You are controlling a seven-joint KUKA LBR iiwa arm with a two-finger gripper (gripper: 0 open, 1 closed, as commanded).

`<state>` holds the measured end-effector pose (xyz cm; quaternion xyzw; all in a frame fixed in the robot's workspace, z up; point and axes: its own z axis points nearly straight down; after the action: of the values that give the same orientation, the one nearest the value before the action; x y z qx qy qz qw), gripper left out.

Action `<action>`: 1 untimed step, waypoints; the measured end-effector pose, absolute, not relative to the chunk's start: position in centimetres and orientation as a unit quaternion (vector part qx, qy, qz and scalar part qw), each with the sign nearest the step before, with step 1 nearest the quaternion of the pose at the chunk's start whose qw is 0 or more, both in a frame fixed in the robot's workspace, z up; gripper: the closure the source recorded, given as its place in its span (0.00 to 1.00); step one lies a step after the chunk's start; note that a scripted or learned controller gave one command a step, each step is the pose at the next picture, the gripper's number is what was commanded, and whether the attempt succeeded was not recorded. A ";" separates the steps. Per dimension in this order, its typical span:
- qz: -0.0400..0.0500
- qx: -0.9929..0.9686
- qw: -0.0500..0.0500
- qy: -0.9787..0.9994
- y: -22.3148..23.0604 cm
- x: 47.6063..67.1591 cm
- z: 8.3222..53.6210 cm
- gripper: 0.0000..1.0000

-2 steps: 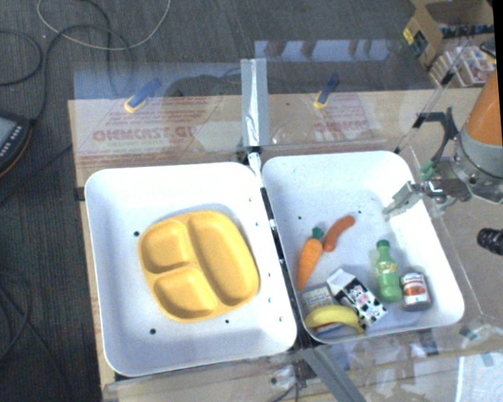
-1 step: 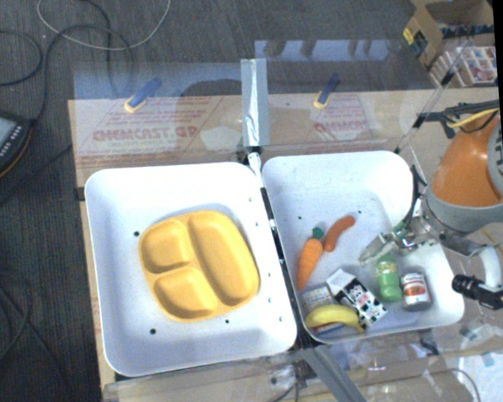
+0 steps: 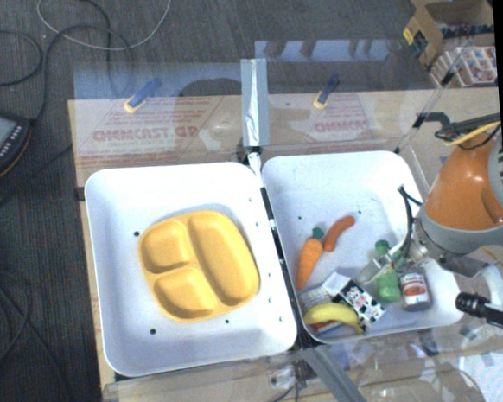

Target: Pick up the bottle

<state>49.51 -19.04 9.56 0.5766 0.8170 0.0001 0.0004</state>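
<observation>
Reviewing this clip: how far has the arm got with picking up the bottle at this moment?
Done: the arm has reached into the right bin, its gripper low over the clutter. In hand: nothing visibly gripped; the green bottle lies in the bin beside the small can, close under the gripper. Left: securing and lifting the bottle. The yellow tray sits in the left bin.

Arm [image 3: 464,196] bent low, tool [image 3: 394,267] apparently pointing down-left

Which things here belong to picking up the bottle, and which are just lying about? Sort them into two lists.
For the job:
- bottle, green, in the right bin
- gripper, low beside the bottle

Just lying about:
- yellow tray in the left bin
- two carrots
- banana
- small can
- small carton
</observation>
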 end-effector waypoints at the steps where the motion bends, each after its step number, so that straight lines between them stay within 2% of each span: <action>1: 0.002 0.576 0.002 0.817 -18.9 49.7 10.5 1.00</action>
<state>49.68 -18.94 10.50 0.5764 0.8171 0.0017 0.0017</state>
